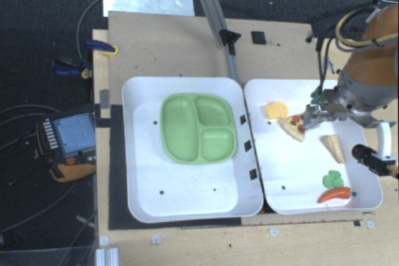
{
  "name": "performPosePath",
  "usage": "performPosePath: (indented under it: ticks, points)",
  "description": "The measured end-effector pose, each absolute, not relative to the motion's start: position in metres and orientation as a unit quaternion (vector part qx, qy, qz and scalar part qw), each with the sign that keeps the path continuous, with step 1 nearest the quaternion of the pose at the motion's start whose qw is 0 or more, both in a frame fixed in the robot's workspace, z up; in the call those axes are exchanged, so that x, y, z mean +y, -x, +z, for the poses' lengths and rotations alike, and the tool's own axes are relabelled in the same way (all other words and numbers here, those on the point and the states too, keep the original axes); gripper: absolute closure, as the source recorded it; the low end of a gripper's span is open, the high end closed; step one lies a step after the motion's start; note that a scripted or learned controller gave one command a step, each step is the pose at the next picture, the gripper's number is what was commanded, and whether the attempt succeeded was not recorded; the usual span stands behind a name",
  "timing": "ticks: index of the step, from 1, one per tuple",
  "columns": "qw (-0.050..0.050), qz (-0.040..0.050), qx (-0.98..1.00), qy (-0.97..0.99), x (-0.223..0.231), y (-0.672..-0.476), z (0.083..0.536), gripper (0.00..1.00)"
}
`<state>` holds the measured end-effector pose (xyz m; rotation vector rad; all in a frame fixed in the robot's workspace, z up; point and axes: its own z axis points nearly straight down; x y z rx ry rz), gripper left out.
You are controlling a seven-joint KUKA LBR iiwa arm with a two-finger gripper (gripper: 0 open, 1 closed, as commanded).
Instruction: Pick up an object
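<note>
In the right white bin [368,196], the gripper [310,118] is low over a flat, wedge-shaped pizza slice toy [293,126], touching its 3 o'clock end. Whether the fingers are spread or closed, I cannot tell. A bumpy yellow piece [275,110] lies at 11 o'clock from the slice. The left bin [140,196] holds a smooth green divided plate [198,128].

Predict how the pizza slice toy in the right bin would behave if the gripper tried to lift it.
The pizza slice looks like moulded plastic, so probably stiff and light. It lies flat on the right bin, offering little height to pinch, so it may slip away. Being a flat wedge, it should slide, not roll.
</note>
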<state>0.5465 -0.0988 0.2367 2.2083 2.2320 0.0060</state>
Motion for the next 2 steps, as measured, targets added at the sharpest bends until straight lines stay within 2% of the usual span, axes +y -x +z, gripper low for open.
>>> performPosePath:
  ticks: [2]
  points:
    - [0.000,0.0018,0.711,-0.703,0.008,-0.584,0.216,1.00]
